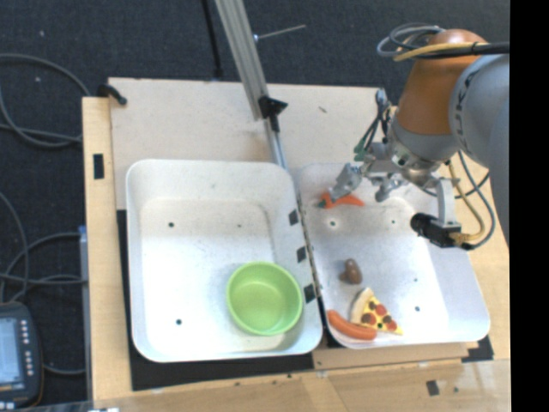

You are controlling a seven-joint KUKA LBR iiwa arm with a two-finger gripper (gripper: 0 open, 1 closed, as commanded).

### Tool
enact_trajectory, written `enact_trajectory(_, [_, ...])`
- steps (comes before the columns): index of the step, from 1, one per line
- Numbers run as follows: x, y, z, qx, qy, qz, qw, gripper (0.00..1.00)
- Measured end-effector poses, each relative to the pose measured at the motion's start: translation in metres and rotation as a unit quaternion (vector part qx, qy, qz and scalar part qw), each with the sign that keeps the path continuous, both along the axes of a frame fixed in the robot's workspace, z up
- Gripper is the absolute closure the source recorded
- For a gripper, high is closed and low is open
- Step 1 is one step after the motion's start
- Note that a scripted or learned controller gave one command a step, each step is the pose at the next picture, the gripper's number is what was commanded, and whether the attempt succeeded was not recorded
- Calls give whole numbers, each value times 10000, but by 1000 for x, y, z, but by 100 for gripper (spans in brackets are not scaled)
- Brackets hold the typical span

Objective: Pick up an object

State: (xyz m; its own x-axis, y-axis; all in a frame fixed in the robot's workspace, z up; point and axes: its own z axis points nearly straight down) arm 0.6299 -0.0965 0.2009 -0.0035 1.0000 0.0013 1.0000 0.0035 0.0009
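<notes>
Hovering over the orange carrot-like piece [342,201] at the right bin's [446,312] far-left corner, our gripper [364,183], fingers apart, risks nudging it against the wall and closing on nothing.

You can't read any words or numbers here. The small screen [17,354] by the bench's bottom left corner is too blurry to read.
</notes>
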Motion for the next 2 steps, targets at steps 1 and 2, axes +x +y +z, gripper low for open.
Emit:
enact_trajectory(1, [0,0,0,3,-1,-1,10000,0])
enact_trajectory(2, [2,-2,-42,-21,18,-18,10000,0])
